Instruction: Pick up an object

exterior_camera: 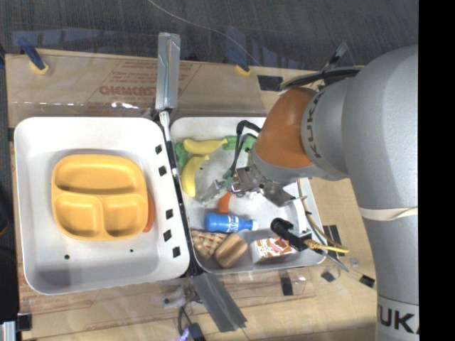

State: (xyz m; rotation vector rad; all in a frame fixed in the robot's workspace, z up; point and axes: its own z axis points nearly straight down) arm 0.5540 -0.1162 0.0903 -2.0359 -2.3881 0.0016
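Observation:
My gripper point(219, 187) hangs low in the right bin point(186, 129), near its middle. An orange object point(225, 204) lies just below it, partly covered. A blue bottle point(229, 223) lies on its side in front of that. Two yellow bananas point(202, 146) point(190, 175) rest at the bin's left side, just left of the gripper, and a green object point(239, 143) sits behind it. I see nothing clearly held. The arm's orange band and grey body hide the right half of the bin.
A brown bread roll point(232, 249), a ridged tan item point(205, 241) and a small printed carton point(273, 249) line the right bin's front edge. The left bin point(35, 212) holds a yellow divided plate point(99, 194).

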